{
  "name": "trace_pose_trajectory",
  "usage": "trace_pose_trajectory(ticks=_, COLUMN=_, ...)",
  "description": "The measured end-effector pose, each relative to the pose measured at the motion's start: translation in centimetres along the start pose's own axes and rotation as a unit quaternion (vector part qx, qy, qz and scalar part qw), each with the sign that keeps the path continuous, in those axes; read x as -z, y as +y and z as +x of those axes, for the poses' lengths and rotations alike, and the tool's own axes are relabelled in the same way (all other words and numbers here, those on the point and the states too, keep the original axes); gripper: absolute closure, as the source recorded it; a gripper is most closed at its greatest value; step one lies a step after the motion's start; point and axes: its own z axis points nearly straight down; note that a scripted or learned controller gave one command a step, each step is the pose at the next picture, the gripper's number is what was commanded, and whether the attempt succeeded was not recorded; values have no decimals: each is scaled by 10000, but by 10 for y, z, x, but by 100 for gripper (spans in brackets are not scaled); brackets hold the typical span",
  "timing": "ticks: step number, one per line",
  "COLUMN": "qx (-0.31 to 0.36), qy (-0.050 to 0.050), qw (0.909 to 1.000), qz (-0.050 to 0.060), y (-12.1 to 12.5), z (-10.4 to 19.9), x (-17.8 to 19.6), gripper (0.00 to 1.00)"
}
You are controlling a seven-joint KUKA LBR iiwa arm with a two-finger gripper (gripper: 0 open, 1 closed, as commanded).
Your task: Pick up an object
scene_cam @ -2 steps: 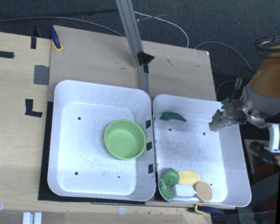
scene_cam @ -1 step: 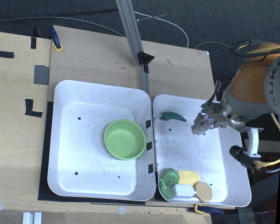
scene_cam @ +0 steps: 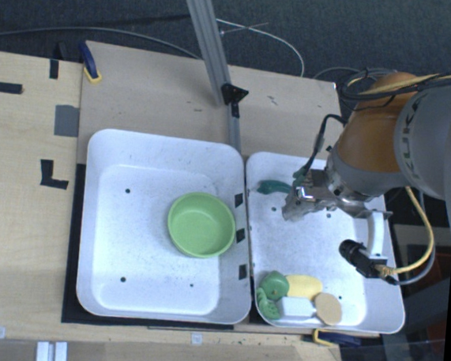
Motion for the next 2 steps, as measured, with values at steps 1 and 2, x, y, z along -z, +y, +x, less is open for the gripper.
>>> trace_pose_trajectory(ticks=1, qx=4, qy=-2, qw=10000, qz=4, y=-12, z=55, x=-5, gripper=100)
trace_pose_trajectory(ticks=2, qx=9, qy=2, qw=10000, qz=1, y=-22, z=111, x=-5, gripper=100)
